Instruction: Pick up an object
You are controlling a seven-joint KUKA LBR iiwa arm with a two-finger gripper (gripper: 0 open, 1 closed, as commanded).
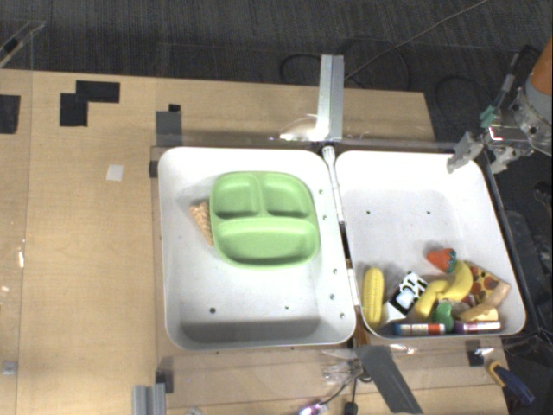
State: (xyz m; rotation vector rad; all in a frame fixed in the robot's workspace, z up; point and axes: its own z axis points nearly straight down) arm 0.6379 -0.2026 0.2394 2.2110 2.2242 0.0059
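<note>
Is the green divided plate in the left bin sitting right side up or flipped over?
Right side up: the green plate shows its three hollow compartments facing the camera, lying flat in the left bin.

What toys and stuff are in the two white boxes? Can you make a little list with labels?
left bin: green divided plate, with a tan waffle-like piece poking out at its left edge
right bin: toy pile in the near corner
toys: corn cob, banana, strawberry, pizza slice, black-and-white block, markers
gripper: at the right bin's far right corner, holding nothing visible
</note>
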